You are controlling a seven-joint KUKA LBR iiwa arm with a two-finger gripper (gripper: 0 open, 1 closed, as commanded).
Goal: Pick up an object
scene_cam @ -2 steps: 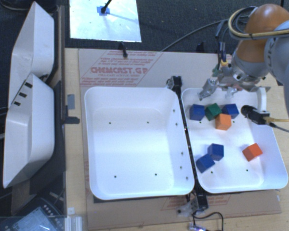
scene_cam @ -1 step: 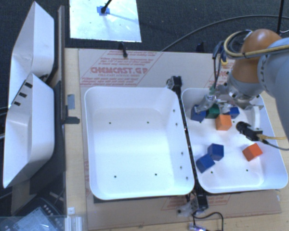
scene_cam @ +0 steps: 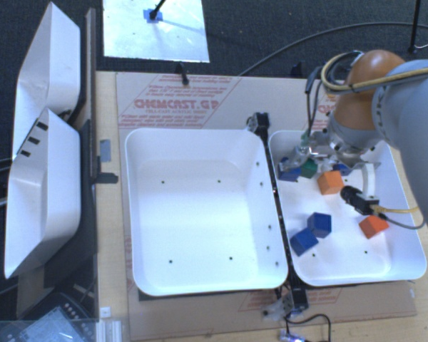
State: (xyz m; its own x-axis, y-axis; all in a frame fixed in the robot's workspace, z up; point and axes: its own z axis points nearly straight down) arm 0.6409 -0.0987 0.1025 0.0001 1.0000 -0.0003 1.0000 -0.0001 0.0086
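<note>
A grey arm with an orange band [scene_cam: 367,70] is seen reaching in from three o'clock over the right bin [scene_cam: 406,262], one of two shallow white bins set side by side on the surface [scene_cam: 114,291]. The tool [scene_cam: 308,155] is lowered at the bin's ten o'clock corner, just beside a green block [scene_cam: 310,168] and a blue piece [scene_cam: 288,174]; whether it is spread or pressed together cannot be told. An orange cube [scene_cam: 330,182] is found near the bin's centre, a second orange block [scene_cam: 373,226] toward four o'clock. Two blue cubes [scene_cam: 319,224] [scene_cam: 303,241] are placed close together at seven o'clock. The left bin [scene_cam: 139,262] is shown alongside.
</note>
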